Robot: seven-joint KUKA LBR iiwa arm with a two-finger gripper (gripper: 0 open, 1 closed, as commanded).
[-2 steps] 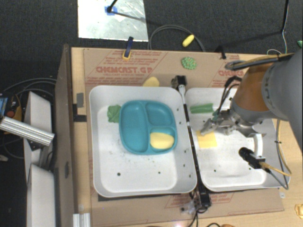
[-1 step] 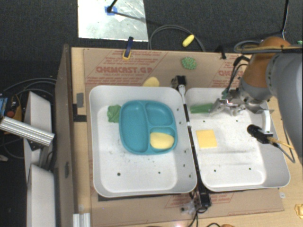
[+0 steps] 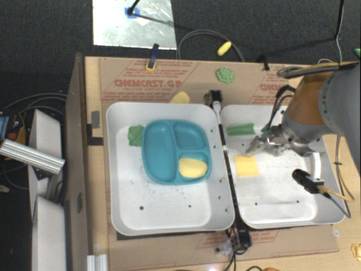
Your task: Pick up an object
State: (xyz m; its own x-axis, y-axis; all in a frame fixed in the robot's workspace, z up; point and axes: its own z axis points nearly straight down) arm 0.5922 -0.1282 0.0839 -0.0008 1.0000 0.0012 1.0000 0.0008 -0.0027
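- Object to be picked: no single one was named, so the likeliest candidate was the yellow block (image 3: 246, 166), a flat square lying on the floor of the right bin (image 3: 282, 213), towards that bin's 9 o'clock side.
- The bench held two shallow white bins side by side; the left bin (image 3: 163, 210) carried a teal divided plate (image 3: 163, 151) at its centre.
- The grey arm (image 3: 338, 103) with its orange band reached in from 3 o'clock and bent down over the right bin.
- A yellow rounded piece (image 3: 193, 167) sat in the plate's compartment at 4 o'clock.
- A green leafy piece (image 3: 135, 134) lay on the left bin's floor, touching the plate's rim at 10 o'clock.
- A green bar (image 3: 240, 130) lay in the right bin at about 11 o'clock, apart from the block.
- The gripper (image 3: 254, 147) hung low, just beside the block at its 1 o'clock corner; whether it touched the block was unclear.
- Its fingers looked slightly spread, with nothing visible between them.
- Judged step: the approach to a grasp, with no object yet taken.
- Judged next move: shift the gripper towards 7 o'clock until the fingers stood either side of the block, descend, close, then lift. The block's flatness would demand a low, well-centred closure.
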